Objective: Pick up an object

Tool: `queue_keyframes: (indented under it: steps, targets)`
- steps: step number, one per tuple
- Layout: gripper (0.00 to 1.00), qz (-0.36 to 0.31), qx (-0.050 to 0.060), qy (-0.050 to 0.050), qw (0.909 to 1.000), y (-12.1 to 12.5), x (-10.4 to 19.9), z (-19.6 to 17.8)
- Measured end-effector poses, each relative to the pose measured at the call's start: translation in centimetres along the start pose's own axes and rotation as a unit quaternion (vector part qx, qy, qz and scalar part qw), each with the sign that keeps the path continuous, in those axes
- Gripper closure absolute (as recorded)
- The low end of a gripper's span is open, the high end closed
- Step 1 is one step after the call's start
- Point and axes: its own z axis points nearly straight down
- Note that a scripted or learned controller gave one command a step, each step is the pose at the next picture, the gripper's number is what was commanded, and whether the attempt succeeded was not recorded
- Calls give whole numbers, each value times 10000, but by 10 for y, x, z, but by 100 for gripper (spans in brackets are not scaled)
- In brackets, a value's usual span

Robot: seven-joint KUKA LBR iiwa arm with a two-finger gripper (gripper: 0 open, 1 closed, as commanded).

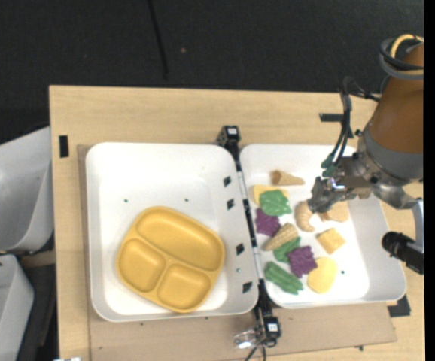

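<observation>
In the left shallow white bin (pixel 104 201) we see a yellow plastic three-compartment tray (pixel 171 258) lying toward its front. In the right white bin (pixel 368 277) we find a cluster of small toy foods: a green leafy piece (pixel 274 201), purple grape pieces (pixel 267 221), a cream corn cob (pixel 281 237) and a yellow wedge (pixel 331 241). Further right, the grey two-finger gripper (pixel 320 199) hangs low over a tan rounded piece (pixel 304 216); we cannot tell how its jaws stand.

Even, bright overhead light, slightly soft focus.
White bins (pixel 97 201) nearly glare; shadows faint; dark surround beyond the worktop (pixel 165 115).
</observation>
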Motion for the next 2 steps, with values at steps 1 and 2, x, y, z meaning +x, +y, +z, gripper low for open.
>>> queue_keyframes:
  steps: [1,2]
  targets:
    - [100,14,31,-4,10000,0,49,-30]
    - [100,-5,9,1,10000,1,139,-106]
